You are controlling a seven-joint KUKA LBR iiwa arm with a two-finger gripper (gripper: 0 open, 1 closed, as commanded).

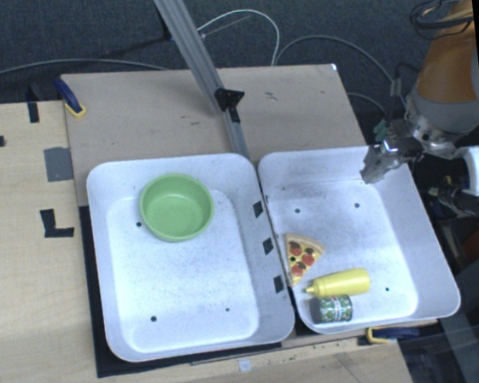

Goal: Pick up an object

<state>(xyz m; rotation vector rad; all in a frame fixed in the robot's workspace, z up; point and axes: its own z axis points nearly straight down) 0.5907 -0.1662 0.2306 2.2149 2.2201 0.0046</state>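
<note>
Three objects (329, 283) lie well apart from hand (377, 165), seemingly empty.

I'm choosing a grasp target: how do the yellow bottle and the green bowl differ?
The green bowl sits in the left bin; the yellow bottle is in the right bin. The bowl stands upright and alone; the bottle lies on its side against a small can. The bowl is round and wider, the bottle slim.

Green bowl (177, 206) upright in left bin (115, 269). In right bin (416, 235): pizza slice (302, 256) flat by left wall; mustard bottle (339, 283) on side; green can (332, 309) touching it.
</note>
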